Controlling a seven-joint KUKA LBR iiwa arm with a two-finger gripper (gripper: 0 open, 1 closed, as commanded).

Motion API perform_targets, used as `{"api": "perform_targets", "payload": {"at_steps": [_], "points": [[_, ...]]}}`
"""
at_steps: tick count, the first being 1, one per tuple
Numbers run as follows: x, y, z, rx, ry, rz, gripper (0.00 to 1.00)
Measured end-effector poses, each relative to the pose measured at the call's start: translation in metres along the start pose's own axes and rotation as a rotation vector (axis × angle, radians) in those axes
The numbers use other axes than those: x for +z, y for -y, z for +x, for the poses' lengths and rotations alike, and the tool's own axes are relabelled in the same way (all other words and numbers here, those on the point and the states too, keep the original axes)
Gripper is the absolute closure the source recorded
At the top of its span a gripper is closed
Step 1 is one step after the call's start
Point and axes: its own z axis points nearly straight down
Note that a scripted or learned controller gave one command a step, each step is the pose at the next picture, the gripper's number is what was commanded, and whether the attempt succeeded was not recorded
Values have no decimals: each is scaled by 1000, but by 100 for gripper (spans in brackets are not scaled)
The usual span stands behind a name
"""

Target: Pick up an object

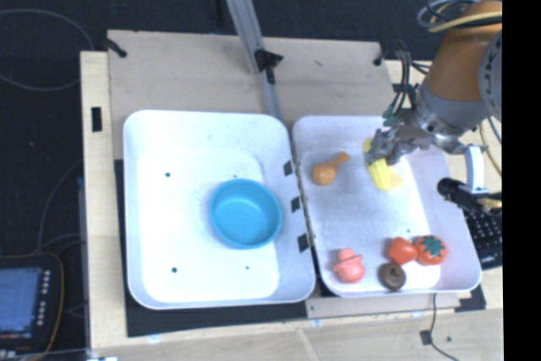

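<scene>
Camera view looks down on the gripper [390,150] lowered over a yellow object [385,175] near the far edge of the right bin [355,207], touching or just above it; whether it is spread or pinching, I cannot tell. An orange pear-shaped toy [328,170] lies toward that bin's left wall, a pink toy [347,265], a brown ring [391,276] and a red tomato [417,250] sit along its near edge, and a blue bowl [245,212] rests mid-floor in the left bin [169,148].
</scene>
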Motion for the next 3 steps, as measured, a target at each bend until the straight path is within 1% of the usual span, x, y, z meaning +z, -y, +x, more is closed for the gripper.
{"api": "perform_targets", "payload": {"at_steps": [1, 2, 3], "points": [[-67, -4, -2, -14, 1, -3, 100], [-64, -5, -2, -14, 2, 2, 100], [-69, -1, 53, -16, -1, 6, 100]]}}
